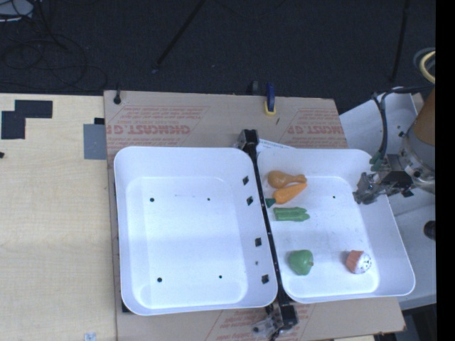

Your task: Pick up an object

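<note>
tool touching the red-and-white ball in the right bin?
Apart. The camera view shows the tool at the right bin's upper right edge, with bare white floor between it and the red-and-white ball near the lower right corner.

Both bins are white: the left bin [135, 190] and the right bin [384, 240]; the squash-shaped toy [279, 179] is tan-orange; the carrot [291, 192] is orange; the long vegetable [291, 214] is green; the pepper [301, 262] is green; the round toy [358, 262] is orange-red with a white, speckled end; the board [178, 116] beneath is brown cardboard with red lettering.
</note>
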`<state>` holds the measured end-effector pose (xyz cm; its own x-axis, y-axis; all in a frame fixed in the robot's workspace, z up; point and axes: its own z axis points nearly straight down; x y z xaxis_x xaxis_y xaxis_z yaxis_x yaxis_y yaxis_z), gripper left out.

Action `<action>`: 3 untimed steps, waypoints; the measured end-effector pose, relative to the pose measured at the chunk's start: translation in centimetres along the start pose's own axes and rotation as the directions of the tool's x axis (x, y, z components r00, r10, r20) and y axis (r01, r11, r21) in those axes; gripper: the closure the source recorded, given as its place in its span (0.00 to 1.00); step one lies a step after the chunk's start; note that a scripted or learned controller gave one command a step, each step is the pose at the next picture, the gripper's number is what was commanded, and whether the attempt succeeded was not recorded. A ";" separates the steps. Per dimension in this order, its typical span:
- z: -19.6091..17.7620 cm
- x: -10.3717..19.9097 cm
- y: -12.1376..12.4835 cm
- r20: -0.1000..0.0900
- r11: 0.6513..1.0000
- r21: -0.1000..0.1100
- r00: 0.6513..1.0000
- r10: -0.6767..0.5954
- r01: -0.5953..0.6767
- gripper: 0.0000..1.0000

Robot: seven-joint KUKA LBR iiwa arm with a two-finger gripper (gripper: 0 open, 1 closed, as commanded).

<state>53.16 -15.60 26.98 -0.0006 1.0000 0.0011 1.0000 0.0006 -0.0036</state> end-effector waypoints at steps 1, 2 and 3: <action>-6.6 3.3 -5.8 0.000 1.000 0.003 1.000 0.000 0.000 1.00; -6.5 9.7 1.2 0.002 1.000 -0.003 1.000 -0.002 0.002 1.00; -18.4 19.9 1.6 0.000 1.000 -0.013 1.000 -0.008 0.008 1.00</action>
<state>54.84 4.27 45.37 -0.0090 1.0000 0.0011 0.9999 0.0090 0.0091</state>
